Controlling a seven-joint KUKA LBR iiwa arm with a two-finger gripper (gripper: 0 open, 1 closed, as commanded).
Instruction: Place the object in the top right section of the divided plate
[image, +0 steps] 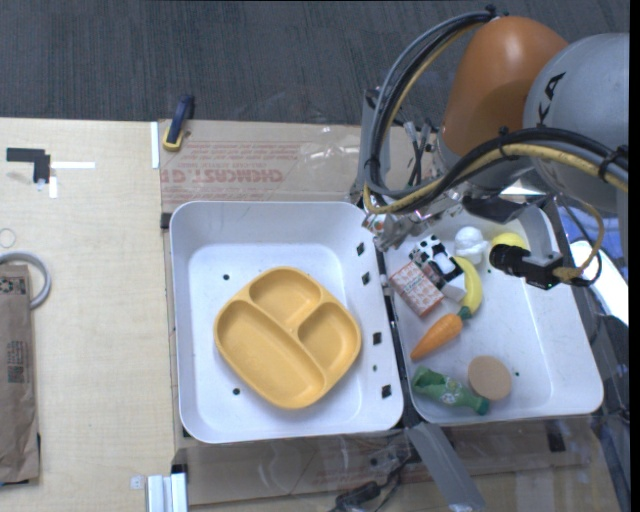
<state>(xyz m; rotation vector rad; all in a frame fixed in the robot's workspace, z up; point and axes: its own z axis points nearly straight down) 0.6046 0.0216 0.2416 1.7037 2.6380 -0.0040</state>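
In the right-hand shallow white bin (570, 330), at its twelve o'clock end, sits a huddle of small toy items: a pink patterned box (417, 285), a black-and-white block (437, 256), a yellow plastic banana (472, 285) and an orange toy carrot (438, 336). Which one is the task's object I cannot tell. The yellow three-section divided plate (288, 336) lies in the left white bin (200, 300) — its target compartment (330, 335) at about three o'clock. A good pick means descending on one item, clear of its neighbours, then releasing low over that section. The gripper (405, 222) hovers at the cluster's eleven o'clock — cables hide it, so its opening and grasp are unclear.
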